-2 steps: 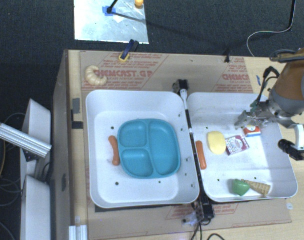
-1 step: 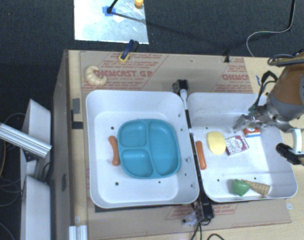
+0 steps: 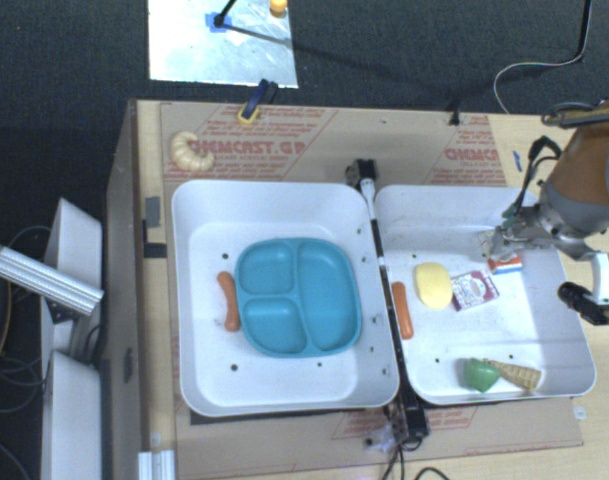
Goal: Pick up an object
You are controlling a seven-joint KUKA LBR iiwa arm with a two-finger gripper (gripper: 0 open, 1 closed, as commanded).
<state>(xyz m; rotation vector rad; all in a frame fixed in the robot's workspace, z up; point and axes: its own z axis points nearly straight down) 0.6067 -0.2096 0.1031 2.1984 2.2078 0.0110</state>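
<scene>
My gripper (image 3: 508,236) hangs low over the back right part of the right bin (image 3: 574,363). Just in front of it lies a small red, white and blue item (image 3: 504,264), close to or touching the gripper. A red and white packet (image 3: 474,290) and a yellow soft block (image 3: 434,285) lie in the middle of that bin. An orange sausage (image 3: 401,310) rests along its left wall. At its front lie a green piece (image 3: 478,373) and a waffle cone (image 3: 519,375).
The left bin (image 3: 199,228) holds a blue divided plate (image 3: 297,296) and a second orange sausage (image 3: 228,301). On the bench behind the bins sit a cream curled item (image 3: 191,149) and a blue-yellow tool (image 3: 255,102). A black divider (image 3: 381,268) runs between the bins.
</scene>
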